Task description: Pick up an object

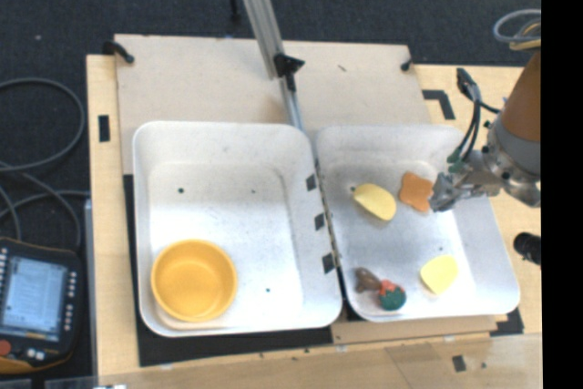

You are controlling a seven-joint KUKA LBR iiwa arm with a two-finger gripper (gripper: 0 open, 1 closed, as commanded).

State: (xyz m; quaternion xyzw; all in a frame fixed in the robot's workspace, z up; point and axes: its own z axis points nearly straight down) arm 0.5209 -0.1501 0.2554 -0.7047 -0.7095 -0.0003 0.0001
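Observation:
In the right bin (474, 237) lie a pale yellow lemon-shaped piece (374, 201), an orange piece (415, 189), a flat yellow piece (439, 273) and a small toy with brown, red and green parts (383, 289). My gripper (444, 193) hangs low at the bin's right side, right beside the orange piece and touching or nearly touching its right edge. The left bin (228, 196) holds a yellow bowl (193, 279) in its near left corner.
A slanted aluminium bar (262, 14) rises from the back of the bench between the bins. Cables and a control pendant (32, 301) lie on the floor to the left. The arm's cables (474, 118) hang over the right bin's far right corner.

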